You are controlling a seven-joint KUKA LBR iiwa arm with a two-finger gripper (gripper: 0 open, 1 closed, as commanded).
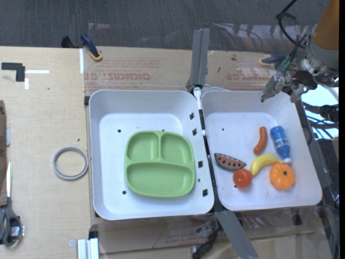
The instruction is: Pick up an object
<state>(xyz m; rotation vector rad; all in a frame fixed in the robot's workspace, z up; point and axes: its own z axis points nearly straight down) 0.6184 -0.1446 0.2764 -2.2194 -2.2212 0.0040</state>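
Spanning the frame, the counter carries two white bins side by side. The left bin sits mid-frame and holds a green divided plate, lying flat near its centre. The right bin sits at right of centre, with toy food gathered in its lower right part. The arm enters at the upper right corner, and its pincer hangs over the right bin's upper right rim, well apart from the toys; its fingers look spread with nothing between them.

In the right bin, a blue bottle lies along the right side, just beside a sausage on its left. Below them a banana curves between a pumpkin at lower right and a tomato at lower left. A watermelon slice lies just left of the tomato.

On the bare counter at left, a tape ring lies flat, and scissors lie at the lower left edge.
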